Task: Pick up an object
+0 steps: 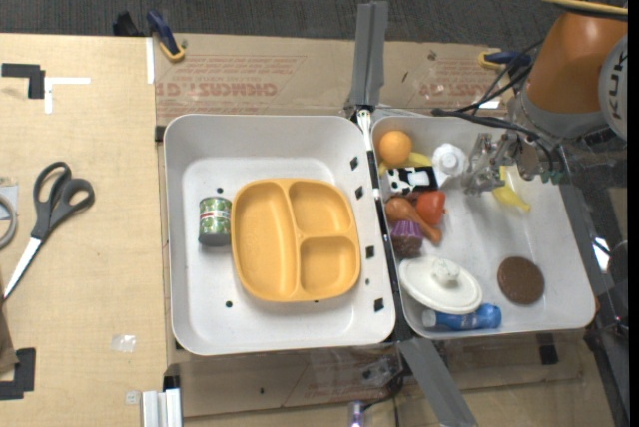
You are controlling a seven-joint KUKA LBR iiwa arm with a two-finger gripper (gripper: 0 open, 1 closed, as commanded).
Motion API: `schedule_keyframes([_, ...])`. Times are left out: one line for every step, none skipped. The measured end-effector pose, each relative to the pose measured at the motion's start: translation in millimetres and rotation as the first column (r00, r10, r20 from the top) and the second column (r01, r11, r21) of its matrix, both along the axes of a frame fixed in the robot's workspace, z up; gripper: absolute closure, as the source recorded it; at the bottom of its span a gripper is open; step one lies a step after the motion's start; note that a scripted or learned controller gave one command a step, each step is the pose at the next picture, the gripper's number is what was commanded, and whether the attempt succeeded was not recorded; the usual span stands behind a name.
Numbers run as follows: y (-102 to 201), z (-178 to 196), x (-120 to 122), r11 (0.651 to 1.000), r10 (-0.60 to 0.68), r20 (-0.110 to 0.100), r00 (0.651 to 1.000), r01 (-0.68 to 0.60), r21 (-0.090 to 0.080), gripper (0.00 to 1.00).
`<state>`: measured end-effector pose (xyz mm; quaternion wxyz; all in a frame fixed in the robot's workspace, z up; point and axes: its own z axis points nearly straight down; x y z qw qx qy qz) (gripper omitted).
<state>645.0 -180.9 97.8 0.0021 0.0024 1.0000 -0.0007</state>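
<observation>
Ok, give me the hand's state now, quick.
Hand: over the right bin, beside the yellow banana. Open or shut cannot be told; nothing is seen held in it.

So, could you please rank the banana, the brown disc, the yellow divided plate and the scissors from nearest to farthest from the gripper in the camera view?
Measured from the gripper, over the right bin:
1. Banana, right beside it in the right bin.
2. Brown disc, the same bin's near corner.
3. Yellow divided plate, in the left bin.
4. Scissors, on the bench far left.
</observation>
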Motion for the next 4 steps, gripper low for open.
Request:
schedule_keyframes([0.0,-0.1,-0.1,1.0,0.0,0.0,1.0,0.0,0.0,0.0])
schedule_keyframes([-29.6,-6.3,8.2,0.997,-0.077,0.001,0.997,0.077,0.002,0.0])
schedule_keyframes([-28.7,1.7,9.9,0.997,-0.074,0.004,0.997,0.074,0.0,1.0])
schedule_keyframes([-28.5,1.5,9.8,0.997,-0.074,0.003,0.997,0.074,0.0,0.0])
